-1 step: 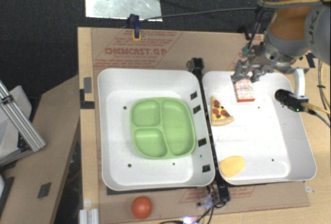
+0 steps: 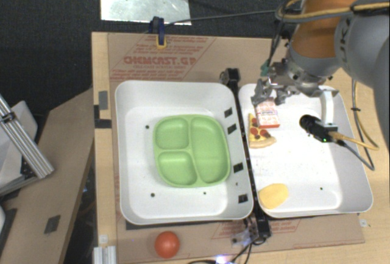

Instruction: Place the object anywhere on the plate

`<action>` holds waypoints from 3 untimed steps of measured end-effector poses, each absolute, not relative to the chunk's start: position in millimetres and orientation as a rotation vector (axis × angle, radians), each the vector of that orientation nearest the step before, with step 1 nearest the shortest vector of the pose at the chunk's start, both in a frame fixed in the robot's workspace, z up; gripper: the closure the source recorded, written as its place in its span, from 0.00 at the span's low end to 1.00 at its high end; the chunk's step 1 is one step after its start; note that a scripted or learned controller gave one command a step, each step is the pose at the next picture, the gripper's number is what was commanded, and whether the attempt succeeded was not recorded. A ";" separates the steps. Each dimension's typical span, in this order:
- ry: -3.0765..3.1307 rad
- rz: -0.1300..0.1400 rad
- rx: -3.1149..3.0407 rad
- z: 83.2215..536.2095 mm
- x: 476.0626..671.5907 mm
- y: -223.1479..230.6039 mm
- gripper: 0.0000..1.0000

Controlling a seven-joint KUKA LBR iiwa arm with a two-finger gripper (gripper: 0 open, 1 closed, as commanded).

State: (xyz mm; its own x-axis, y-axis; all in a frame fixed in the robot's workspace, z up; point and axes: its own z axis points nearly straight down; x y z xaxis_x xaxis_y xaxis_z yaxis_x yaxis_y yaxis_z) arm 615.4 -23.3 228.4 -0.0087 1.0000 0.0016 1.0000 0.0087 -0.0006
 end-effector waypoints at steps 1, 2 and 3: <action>-2.231 -0.002 -2.210 225.4 612.6 32.7 1.00; -2.231 -0.001 -2.208 227.1 587.2 87.7 1.00; -2.231 -0.001 -2.208 216.3 571.2 140.9 1.00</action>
State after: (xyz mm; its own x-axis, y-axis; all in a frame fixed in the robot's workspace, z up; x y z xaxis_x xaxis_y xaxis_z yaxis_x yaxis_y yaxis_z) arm 571.2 140.9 216.3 -0.0101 0.9999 0.0024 0.9999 0.0101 -0.0011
